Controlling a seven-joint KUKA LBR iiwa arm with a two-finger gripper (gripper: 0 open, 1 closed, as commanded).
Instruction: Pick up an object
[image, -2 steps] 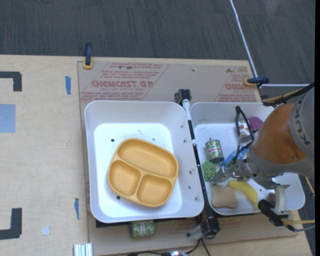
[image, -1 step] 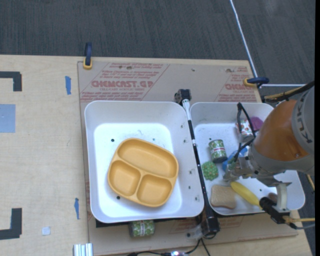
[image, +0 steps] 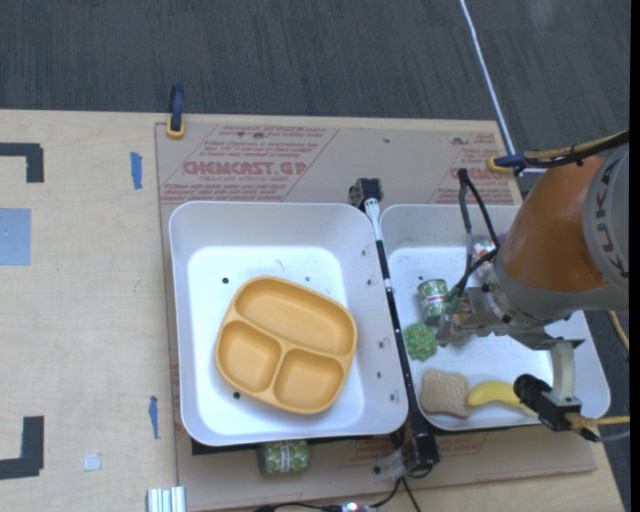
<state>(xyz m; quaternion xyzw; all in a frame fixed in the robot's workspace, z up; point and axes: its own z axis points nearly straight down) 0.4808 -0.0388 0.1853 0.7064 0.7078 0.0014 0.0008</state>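
Camera view: gripper (image: 452, 326) low in right bin (image: 596, 372), seemingly over broccoli (image: 420, 343), beside can (image: 433, 298); grasp indiscernible.

I see a big yellow plate (image: 286, 345) with three parts lying in the left white bin (image: 190, 300). Below that bin, a small green can (image: 285, 457) lies on its side on the brown board (image: 250, 165). The board has red words on it. A blue and yellow clamp (image: 176, 110) sits at the board's top left corner, and one more clamp (image: 507, 161) sits at its top right corner. On the light wooden bench (image: 80, 330) to the left there are black corner marks (image: 28, 160), bits of blue tape (image: 136, 170) and a pale blue square (image: 14, 236). Dark grey carpet (image: 300, 50) lies behind the bench.
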